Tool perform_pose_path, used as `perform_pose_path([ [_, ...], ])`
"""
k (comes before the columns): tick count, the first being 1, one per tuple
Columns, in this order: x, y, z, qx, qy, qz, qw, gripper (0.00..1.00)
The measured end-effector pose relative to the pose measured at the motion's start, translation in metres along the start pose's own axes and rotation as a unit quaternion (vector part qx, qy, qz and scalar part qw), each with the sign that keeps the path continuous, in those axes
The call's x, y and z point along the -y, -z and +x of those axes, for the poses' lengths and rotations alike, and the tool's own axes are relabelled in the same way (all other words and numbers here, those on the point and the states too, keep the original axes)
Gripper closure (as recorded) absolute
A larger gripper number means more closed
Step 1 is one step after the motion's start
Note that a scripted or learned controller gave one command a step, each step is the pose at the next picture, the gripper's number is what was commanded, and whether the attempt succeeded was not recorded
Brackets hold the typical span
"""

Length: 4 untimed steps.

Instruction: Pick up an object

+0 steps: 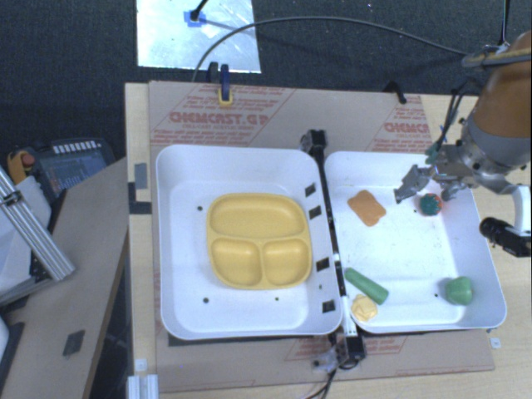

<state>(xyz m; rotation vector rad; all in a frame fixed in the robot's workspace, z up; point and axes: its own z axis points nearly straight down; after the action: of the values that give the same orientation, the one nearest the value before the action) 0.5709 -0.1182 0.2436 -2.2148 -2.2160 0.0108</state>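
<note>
The small teal ball (429, 205), with a touch of red on it, sits at about one o'clock in the right bin (482, 306), directly under the gripper (432, 191). The grey fingers spread to either side of it, apparently open, and nothing in the view shows the ball lifted or pinched, so the pick looks not yet done: closing on it and raising it are left.

The ball is round and smooth-looking, likely to roll if nudged. At about nine o'clock from it lies an orange piece (366, 207), flat and rounded like a cracker, matte. Toward six o'clock in the same bin, near the rim, are a green stubby cylinder (366, 286) with a soft sheen, a pale yellow lumpy piece (363, 308) just beside it, and a green rounded lump (459, 289) at four o'clock.

The left bin (179, 248) is glossy white plastic with rounded corners, holding a yellow tray (258, 239) moulded into three compartments.
</note>
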Motion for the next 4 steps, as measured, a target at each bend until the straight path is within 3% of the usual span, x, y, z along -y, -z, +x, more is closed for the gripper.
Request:
perform_pose_path([
  [1,-0.002,0.007,0.0,0.001,0.001,-0.006,1.0,0.0],
  [4,0.011,-0.153,0.001,0.0,0.0,-0.004,1.0,0.0],
])
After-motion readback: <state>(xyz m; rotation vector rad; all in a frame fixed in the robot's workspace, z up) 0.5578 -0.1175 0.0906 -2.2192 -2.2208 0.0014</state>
